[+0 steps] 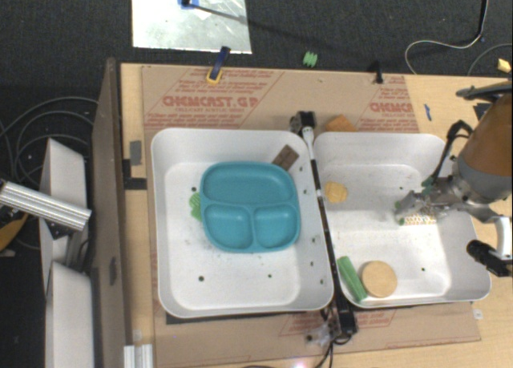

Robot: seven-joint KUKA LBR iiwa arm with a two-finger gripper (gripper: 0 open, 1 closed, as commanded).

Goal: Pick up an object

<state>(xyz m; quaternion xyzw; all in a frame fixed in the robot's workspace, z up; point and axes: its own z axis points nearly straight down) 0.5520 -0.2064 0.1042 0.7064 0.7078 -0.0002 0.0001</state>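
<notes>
1. Left bin (172, 222): a teal tray (247, 206) with three compartments is seen lying flat near the middle of the white floor. A green piece (195, 204) is noted at the tray's left edge, mostly hidden under it. A small brown block (284, 156) rests at the tray's upper right corner, close to the bin's right wall.

2. Divider: the two bins are set side by side on a cardboard sheet (240, 98) (printed in red). An orange piece (340, 123) lies on the cardboard just behind the right bin's back rim.

3. Right bin (385, 158), left part: a small tan lump (335, 192) is found near the left wall. Toward the front, a green bar (350, 278) lies at a slant, and a round tan disc (379, 278) sits just beside it on its right, touching or nearly so.

4. Right bin, right part: the gripper (417, 210) is lowered to the floor of the bin, reaching in from the right. A small pale speckled item (415, 219) is seen directly under the fingertips; whether it is gripped cannot be told, and the spread of the claw cannot be told either (the parts are too small and blurred).

5. Arm (489, 154): the grey wrist and orange band are seen above the bin's right rim.
</notes>
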